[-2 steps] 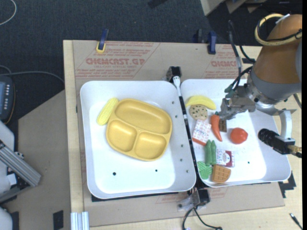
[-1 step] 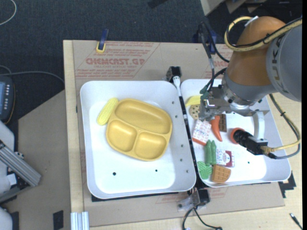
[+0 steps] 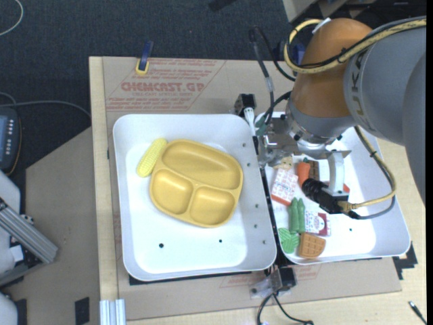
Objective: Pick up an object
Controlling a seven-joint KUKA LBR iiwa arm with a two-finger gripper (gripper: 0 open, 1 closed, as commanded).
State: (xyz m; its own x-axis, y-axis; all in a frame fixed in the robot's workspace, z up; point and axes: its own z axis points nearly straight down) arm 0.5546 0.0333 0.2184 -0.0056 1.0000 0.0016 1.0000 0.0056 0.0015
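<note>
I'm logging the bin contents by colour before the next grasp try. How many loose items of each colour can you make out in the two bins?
Yellow: 2, the divided tray and the corn cob
Green: 2, a long pod and a leafy piece
Orange or tan: 2, a carrot-like piece and a waffle
White with red print: 2, packets
Total: 8; others may sit under the arm.

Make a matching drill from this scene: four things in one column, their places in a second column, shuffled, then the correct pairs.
Things
1. toy corn cob
2. yellow divided plate
3. toy waffle
4. blue-and-yellow clamp

Places
A. near corner of the right bin
B. far edge of the cardboard sheet
C. middle of the left bin
D. left bin, against the plate's left rim

Pairs: 1-D, 2-C, 3-A, 4-B
</note>
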